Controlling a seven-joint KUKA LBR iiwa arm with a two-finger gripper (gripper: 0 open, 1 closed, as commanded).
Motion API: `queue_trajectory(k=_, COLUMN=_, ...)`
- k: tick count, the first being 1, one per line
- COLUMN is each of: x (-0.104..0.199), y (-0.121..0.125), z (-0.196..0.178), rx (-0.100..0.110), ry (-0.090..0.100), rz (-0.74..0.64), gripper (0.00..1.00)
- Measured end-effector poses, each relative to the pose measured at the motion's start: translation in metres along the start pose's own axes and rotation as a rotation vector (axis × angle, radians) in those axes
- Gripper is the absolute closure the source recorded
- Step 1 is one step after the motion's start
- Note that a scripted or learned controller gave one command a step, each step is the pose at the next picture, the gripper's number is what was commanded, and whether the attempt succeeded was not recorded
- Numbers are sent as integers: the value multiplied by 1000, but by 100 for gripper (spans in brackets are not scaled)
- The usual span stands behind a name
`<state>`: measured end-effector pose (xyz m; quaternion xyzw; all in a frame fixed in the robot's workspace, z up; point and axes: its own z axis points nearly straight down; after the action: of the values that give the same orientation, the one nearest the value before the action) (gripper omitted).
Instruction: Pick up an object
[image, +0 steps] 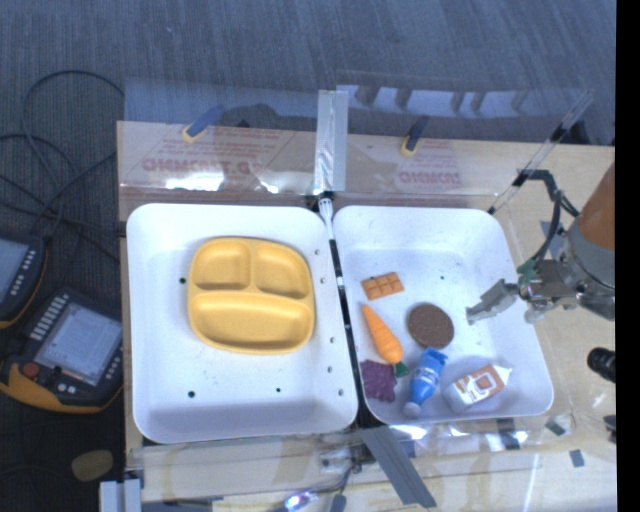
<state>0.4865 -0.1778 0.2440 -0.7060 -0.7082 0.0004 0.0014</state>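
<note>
Over rt bin (500, 232), tool (487, 300) state unclear; carrot (382, 334) long axis runs upper-left to lower-right.

You see the arm (598, 225) cut off at the right edge; the gripper (492, 300) is too small to read its fingers' state.

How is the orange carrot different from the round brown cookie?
The carrot is long, pointed and orange with a green end; the cookie is flat, round and dark brown. The carrot lies slanted beside the purple grapes, while the cookie sits apart, nearer the gripper. Both are toy foods in the right bin.
</note>
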Motion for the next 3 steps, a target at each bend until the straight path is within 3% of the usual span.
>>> queue_trajectory(k=1, x=-14, y=-3, z=-8, rx=-1, ry=-2, rz=-60, gripper=0)
queue_trajectory(k=2, x=22, y=47, z=60, rx=0, ry=-1, rz=21, gripper=0)
queue_trajectory(k=3, x=24, y=48, z=52, rx=0, ry=1, rz=19, gripper=100)
